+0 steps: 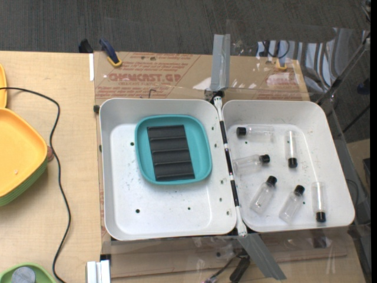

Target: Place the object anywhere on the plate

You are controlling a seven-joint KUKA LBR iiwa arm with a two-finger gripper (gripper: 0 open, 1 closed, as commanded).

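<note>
Six vials (263, 194) in rt bin (330, 128); teal plate (203, 152) left, maybe ribbed.

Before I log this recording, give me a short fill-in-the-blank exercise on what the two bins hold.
1. The teal plate lies in the ____ bin.
2. The right bin holds ____ clear vials with black caps, such as the vial near its middle.
3. A dark ridged insert lies ____ the plate.

Missing words: left; six; on
</note>
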